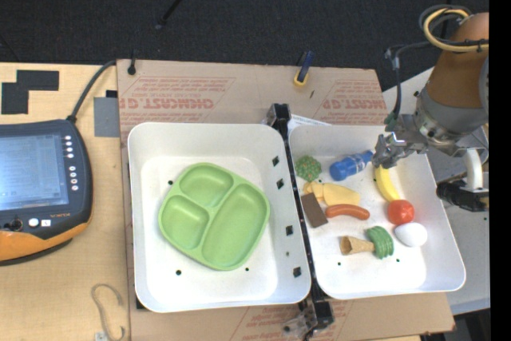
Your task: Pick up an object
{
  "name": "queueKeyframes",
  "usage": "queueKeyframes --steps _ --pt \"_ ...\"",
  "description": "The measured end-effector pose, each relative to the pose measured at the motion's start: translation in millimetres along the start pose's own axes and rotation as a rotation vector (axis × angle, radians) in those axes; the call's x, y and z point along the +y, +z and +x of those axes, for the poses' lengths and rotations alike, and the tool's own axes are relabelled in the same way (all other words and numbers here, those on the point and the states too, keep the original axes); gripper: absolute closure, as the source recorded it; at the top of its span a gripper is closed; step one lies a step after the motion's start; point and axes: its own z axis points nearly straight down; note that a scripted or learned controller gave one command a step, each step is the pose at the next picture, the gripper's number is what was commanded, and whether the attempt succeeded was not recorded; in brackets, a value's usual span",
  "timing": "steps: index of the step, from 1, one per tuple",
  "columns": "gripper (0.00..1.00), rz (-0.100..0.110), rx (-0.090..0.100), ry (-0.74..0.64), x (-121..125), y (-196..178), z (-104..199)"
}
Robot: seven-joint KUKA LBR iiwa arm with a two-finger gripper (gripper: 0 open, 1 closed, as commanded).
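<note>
gripper (389, 149) poised over the upper part of the right shallow white bin (447, 271), above the toy food pile.

the grey arm with orange band (453, 84) reaches in from the right, and its gripper sits between the blue plastic bottle (349, 166) to its left and the yellow plastic banana (387, 183) just below it; whether it touches either cannot be told, nor whether it is released or clenched. nothing is seen held. further from the tool lie the green broccoli piece (308, 168), a red sausage (348, 212), a red tomato (401, 212), a white egg (411, 235) and a green-topped cone piece (369, 243). the left white bin (152, 148) holds a green divided plastic plate (213, 215), well apart from the gripper.
</note>
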Motion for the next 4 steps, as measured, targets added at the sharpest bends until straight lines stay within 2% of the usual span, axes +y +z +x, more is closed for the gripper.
queueKeyframes --steps 1,3,4 --pt "1.0 0.001 0.0 0.0 0 -29 -2" --pt "1.0 0.007 0.003 -0.002 -65 -26 79" --pt "1.0 0.007 0.003 -0.003 -77 -24 128"
